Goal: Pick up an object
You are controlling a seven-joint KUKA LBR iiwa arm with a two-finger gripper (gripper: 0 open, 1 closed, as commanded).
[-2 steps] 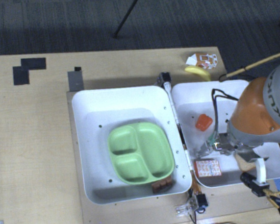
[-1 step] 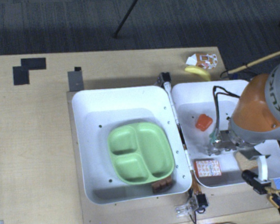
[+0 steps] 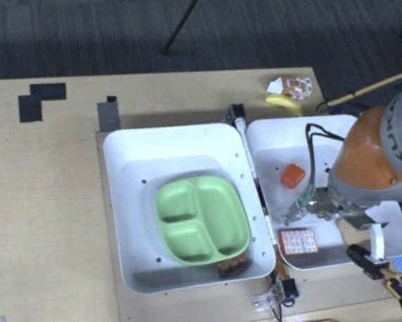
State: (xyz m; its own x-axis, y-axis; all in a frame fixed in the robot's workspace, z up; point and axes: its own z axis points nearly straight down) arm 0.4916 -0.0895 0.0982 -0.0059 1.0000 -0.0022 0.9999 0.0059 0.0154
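My gripper [image 3: 298, 211] hangs low in the right bin [image 3: 270, 143], near its left wall. A small orange block [image 3: 293, 176] lies just beyond the gripper, apart from it. Just in front of the gripper a flat square packet with a red pattern [image 3: 298, 241] rests on the bin floor. The grey arm with its orange band [image 3: 367, 158] covers the right half of this bin. Nothing shows in the gripper's grasp.
The left bin [image 3: 130, 199] holds a green divided plate [image 3: 202, 219], with a small brown thing [image 3: 232, 265] at the plate's near edge. On the bench beyond the right bin lie a yellow banana-shaped thing [image 3: 282, 102] and a small white-and-orange packet [image 3: 291, 86].
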